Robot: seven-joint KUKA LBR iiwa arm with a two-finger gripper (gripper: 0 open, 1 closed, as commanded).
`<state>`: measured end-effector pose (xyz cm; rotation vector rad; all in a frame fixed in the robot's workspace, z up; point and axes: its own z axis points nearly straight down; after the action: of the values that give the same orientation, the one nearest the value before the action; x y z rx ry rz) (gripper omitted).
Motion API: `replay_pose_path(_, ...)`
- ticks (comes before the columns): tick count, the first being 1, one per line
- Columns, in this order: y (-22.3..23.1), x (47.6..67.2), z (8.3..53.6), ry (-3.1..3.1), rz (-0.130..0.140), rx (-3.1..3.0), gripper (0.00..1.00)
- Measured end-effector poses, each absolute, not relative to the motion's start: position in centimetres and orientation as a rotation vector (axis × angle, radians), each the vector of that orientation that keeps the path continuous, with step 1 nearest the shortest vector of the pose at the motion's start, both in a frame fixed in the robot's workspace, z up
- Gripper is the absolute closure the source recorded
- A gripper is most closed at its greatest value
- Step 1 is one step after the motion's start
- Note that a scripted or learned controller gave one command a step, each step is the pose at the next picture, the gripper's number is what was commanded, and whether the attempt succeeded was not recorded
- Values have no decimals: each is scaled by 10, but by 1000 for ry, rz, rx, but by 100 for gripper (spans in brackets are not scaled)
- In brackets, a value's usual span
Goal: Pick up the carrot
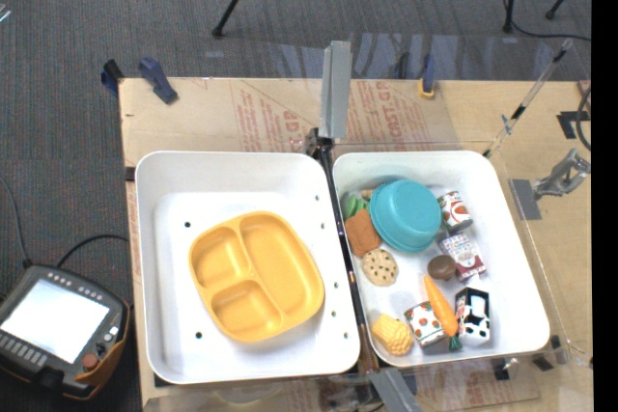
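The carrot (440, 303) is a small orange toy with a green tip. It lies at a slant in the front part of the right bin (512, 207). A small red-and-white carton (423, 323) touches its left side. A black-and-white carton (473, 316) sits just to its right, and a brown round piece (441, 267) lies just behind it.
The right bin also holds a teal bowl (406, 215), a cookie (379, 267), a corn piece (392, 334), a brown toast slice (361, 232) and two more cartons (466, 254). A yellow divided plate (256, 275) lies in the left bin (164, 207). A grey post (336, 96) stands behind the bins.
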<state>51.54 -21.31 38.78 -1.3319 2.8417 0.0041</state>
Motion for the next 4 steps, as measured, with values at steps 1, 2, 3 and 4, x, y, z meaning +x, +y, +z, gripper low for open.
replay_pose_path(1,-186,484,270,2814,19,-1407,0)
replay_pose_path(2,-157,482,112,2803,-12,-1398,0)
replay_pose_path(3,-114,501,103,2845,-33,-1303,0)
replay_pose_path(4,-111,503,117,2843,-34,-1314,100)
